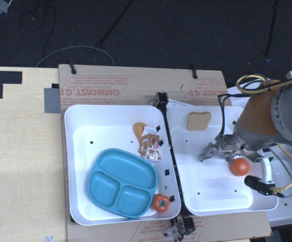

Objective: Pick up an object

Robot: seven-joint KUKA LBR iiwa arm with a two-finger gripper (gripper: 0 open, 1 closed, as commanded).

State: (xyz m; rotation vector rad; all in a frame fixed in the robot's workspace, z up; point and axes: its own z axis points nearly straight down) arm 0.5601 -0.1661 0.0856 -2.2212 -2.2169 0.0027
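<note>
The end effector point(210, 153) was seen spread open and holding nothing in the right bin point(211, 195), with the orange-red ball point(240, 167) lying just beside it, judged light, smooth and liable to roll, best pinched across its widest middle.

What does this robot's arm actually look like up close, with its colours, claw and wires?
The arm is a thick rounded grey tube with a broad orange band above the wrist. At its end sits a small grey metal two-finger gripper. Yellow and black cables loop beside the orange band, and a black cable trails lower down.
</note>
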